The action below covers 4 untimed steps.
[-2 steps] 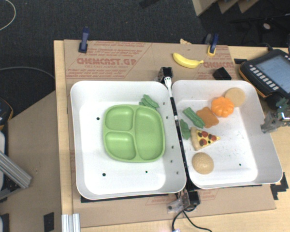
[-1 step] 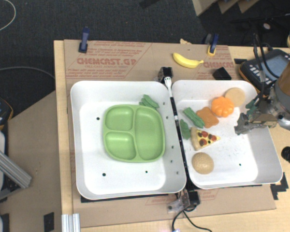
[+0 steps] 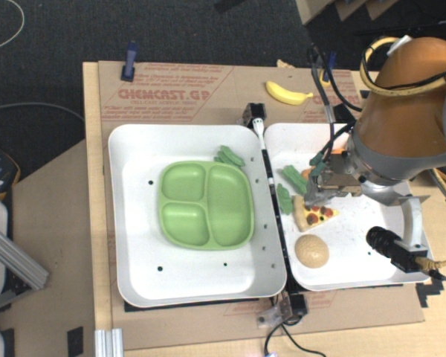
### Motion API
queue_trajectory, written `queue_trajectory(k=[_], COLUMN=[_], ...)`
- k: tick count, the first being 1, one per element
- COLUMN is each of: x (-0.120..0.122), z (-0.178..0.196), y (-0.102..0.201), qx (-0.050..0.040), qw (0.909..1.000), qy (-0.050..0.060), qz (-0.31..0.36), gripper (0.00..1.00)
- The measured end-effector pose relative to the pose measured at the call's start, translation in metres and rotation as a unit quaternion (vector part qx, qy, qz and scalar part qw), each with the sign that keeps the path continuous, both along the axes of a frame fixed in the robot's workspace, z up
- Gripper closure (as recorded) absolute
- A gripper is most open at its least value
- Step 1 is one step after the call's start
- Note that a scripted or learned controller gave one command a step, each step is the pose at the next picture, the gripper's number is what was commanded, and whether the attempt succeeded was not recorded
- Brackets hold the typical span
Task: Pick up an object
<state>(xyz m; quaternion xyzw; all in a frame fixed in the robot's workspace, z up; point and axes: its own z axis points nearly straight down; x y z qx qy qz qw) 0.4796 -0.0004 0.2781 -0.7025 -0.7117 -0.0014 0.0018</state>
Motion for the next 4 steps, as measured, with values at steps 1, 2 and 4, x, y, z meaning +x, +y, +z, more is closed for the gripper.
queue_trajectory(k=[1,2,4], x=[0.001,0.041,0.000], z=[0.065,0.034,0.116], y=[0.044,0.052,-0.037], qx=[-0.0010,-0.0026,-0.0039], qw=[1.0000,1.0000,0.9999], qy=[-0.004,-0.001,-0.003], qz=[-0.003,-0.006,-0.011], gripper=[1.00,1.00,1.00])
